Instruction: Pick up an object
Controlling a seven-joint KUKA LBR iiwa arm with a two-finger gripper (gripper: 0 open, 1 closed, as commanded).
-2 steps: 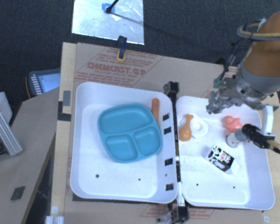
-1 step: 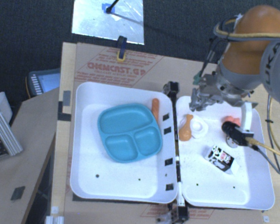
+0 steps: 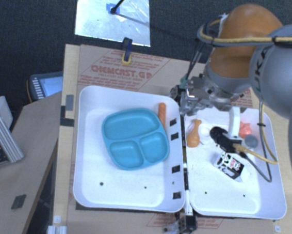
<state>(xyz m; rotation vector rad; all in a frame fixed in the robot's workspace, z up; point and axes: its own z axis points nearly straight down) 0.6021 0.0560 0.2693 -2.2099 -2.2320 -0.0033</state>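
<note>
A tan pear-shaped toy [image 3: 193, 134] lies just beside the right bin's [image 3: 231, 196] inner wall near its back corner, the gripper [image 3: 188, 98] hanging over that wall's back end. How wide it stands cannot be told. Coming down there, it could strike the rim or knock the orange stick [image 3: 161, 112] in the left bin [image 3: 92, 182]. Both bins rest on brown cardboard [image 3: 140, 72] — dark carpet [image 3: 31, 24] behind.

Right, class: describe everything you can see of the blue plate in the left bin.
The blue plate looks like plastic, with rounded corners and three sections: one wide, two smaller. It lies flat, face up and askew, in the left bin, toward its far right. An orange stick lies at its far right edge.
</note>
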